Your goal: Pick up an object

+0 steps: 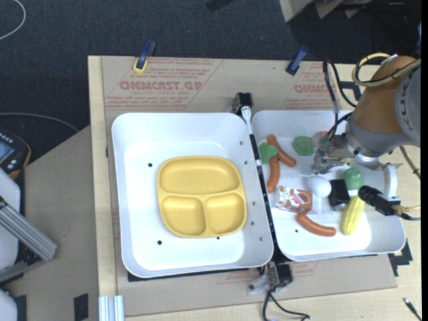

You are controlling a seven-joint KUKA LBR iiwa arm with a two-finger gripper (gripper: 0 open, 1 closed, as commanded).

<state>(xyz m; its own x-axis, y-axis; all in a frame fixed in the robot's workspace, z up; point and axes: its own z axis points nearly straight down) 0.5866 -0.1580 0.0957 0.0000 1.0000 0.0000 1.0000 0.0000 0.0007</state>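
1. Nothing looks lifted yet; the gripper (326,168) hangs low in the right bin (381,241), just above a white egg-like ball (322,187), and whether it is parted or closed cannot be told
2. Right bin: three sausages, two green pieces, one corn cob (352,216), one wrapper
3. Left bin (130,199): one yellow divided tray (200,196)

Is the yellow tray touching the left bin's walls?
Apart. The camera view shows the yellow tray in the middle of the left bin, with white floor visible all round it.
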